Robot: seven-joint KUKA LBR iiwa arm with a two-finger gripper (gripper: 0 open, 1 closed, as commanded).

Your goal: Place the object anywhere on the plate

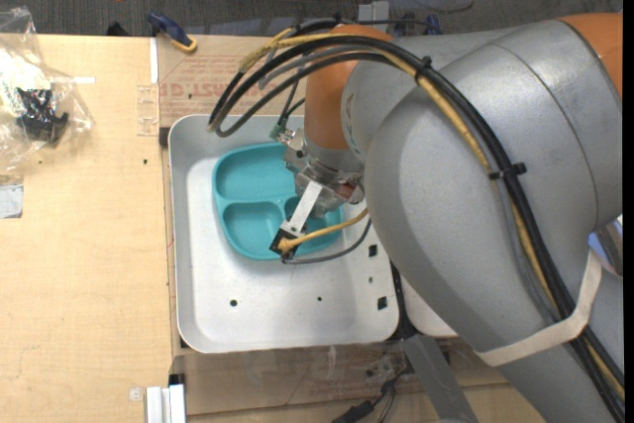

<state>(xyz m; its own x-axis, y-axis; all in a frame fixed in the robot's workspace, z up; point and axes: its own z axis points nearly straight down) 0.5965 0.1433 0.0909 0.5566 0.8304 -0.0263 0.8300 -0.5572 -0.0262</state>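
Note:
A teal plate (245, 203) with separate compartments lies in the left white bin (277, 312), toward its far side. My gripper (322, 175) hangs over the plate's right part, with the wrist and the grey arm covering that side of the plate. The gripper's tip is hidden under the wrist. I see no loose object on the visible left compartments of the plate or on the bin floor.
The big grey arm (495, 183) covers the right bin and most of the right half of the view. A clear plastic bag with small black parts (35, 104) lies on the wooden bench at far left. Cardboard (213, 74) sits behind the bin.

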